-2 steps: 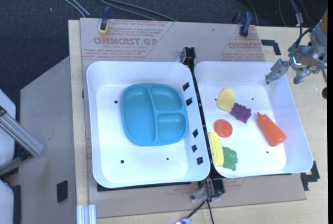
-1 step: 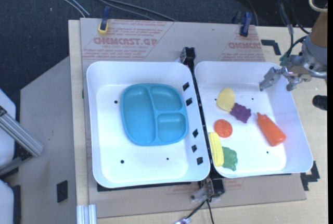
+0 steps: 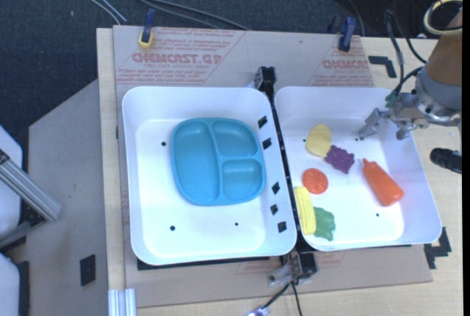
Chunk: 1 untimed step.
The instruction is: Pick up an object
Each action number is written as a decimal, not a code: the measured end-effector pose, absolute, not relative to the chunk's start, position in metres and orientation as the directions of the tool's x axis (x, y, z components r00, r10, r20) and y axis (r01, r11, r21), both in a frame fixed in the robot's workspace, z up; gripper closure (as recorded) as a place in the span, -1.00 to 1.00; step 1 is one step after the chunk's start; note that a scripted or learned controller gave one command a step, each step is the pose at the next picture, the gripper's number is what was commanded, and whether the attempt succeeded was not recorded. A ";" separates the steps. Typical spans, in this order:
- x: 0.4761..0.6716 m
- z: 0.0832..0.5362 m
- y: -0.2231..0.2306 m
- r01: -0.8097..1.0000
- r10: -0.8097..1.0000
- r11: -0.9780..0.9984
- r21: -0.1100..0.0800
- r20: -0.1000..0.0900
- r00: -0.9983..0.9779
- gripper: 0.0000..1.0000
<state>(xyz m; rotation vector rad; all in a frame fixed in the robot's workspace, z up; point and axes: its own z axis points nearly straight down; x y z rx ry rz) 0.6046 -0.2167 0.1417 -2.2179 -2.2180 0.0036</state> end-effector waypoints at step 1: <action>0.606 0.156 -0.217 1.000 1.000 0.001 0.002 0.000 -0.001 1.00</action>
